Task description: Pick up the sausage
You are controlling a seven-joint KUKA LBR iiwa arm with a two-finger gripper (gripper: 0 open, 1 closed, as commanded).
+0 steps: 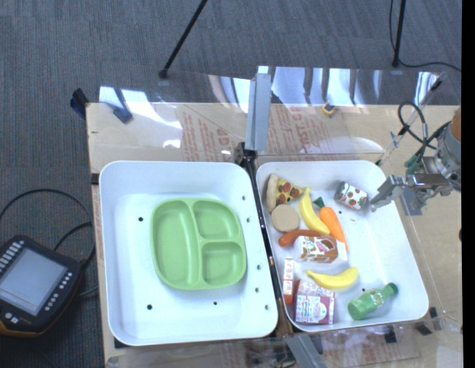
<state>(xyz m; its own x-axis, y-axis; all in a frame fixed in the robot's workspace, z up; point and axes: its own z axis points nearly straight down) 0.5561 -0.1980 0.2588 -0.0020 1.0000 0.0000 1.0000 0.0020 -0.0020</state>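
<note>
I see the slim orange-red sausage point(297, 237) in the right white bin point(398, 244), hemmed by a round tan bun point(285, 218), yellow banana point(313, 211) and orange carrot point(333, 224). The metal two-finger gripper point(384, 192) hovers near the bin's right rim, fingers apart, holding nothing.

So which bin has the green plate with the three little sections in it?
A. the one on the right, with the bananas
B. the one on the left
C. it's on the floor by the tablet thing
B: the green divided plate lies in the left bin, while the right bin holds the toy food, such as the bananas and the sausage.
</note>
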